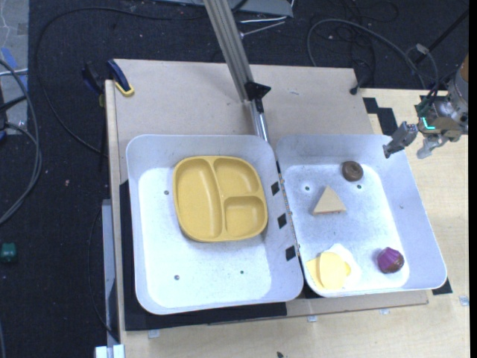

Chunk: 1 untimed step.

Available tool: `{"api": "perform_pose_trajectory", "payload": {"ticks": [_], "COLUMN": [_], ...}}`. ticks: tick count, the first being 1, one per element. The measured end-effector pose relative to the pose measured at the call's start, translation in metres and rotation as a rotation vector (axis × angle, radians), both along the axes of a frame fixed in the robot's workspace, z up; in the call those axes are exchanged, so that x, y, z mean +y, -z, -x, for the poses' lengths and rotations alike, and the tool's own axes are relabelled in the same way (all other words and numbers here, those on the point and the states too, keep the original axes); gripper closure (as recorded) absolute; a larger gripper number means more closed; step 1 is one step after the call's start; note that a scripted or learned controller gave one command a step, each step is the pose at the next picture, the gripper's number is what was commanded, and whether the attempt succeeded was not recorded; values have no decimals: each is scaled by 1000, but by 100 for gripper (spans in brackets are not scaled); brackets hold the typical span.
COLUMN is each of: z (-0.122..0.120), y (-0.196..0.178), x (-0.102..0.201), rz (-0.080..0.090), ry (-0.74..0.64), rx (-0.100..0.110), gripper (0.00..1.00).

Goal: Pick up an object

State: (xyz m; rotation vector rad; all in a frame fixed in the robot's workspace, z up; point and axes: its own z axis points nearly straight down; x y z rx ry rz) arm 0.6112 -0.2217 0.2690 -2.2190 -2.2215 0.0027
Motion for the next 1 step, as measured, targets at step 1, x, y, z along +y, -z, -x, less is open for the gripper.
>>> {"api": "perform_pose_trajectory", "payload": {"ticks": [1], "z": [-1], "y": [-1], "x": [0], "rz": [1], "ry": [-1], "rx": [-3], "gripper": [0]}}
